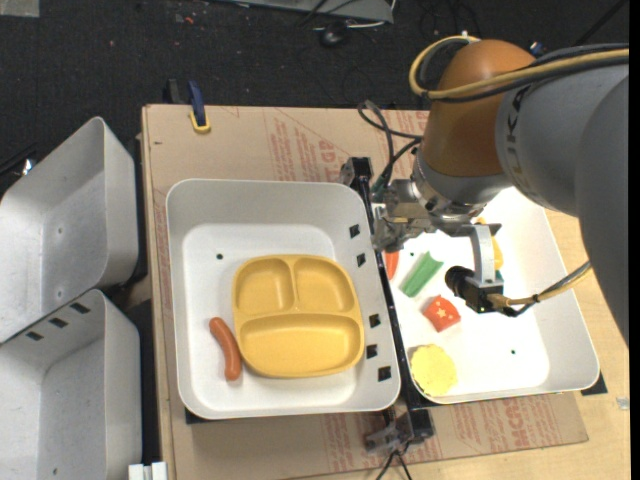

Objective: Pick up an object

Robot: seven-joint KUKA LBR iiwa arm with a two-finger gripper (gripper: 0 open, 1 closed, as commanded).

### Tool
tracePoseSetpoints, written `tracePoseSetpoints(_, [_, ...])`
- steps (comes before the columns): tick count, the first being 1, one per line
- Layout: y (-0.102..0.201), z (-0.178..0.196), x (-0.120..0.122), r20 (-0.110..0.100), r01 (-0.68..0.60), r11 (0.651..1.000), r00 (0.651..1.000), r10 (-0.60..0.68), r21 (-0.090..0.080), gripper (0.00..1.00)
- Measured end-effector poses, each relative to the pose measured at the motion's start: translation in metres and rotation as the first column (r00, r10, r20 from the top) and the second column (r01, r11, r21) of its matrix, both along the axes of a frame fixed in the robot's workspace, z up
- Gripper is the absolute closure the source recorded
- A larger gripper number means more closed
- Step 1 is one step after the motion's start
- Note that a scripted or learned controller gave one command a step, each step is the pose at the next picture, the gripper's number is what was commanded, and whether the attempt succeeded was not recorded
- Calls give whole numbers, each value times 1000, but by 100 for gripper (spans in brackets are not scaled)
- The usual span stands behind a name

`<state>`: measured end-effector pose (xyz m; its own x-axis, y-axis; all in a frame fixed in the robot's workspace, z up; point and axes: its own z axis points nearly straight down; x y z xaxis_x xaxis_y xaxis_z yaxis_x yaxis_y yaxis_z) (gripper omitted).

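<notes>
My gripper (393, 234) hangs under the orange-banded wrist, over the far left corner of the right bin (560, 358). Just below it a small red-orange piece (392, 264) lies against the bin's left wall, partly hidden. A green block (421, 274) lies slantwise a little to the right of that piece. Further toward the front sit a red chunk (442, 313) and a round yellow piece (434, 367). I see nothing held in the gripper.
The left bin (190, 218) holds a yellow divided plate (297, 315) with an orange-red sausage (226, 347) beside its left edge. The wall between the two bins runs right under the gripper. The grey arm covers the right bin's far right part.
</notes>
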<state>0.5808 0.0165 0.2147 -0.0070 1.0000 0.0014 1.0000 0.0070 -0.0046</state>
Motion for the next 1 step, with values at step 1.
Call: tracePoseSetpoints(1, [54, -6, -17, 0, -1, 1000, 1000, 1, 0, 100])
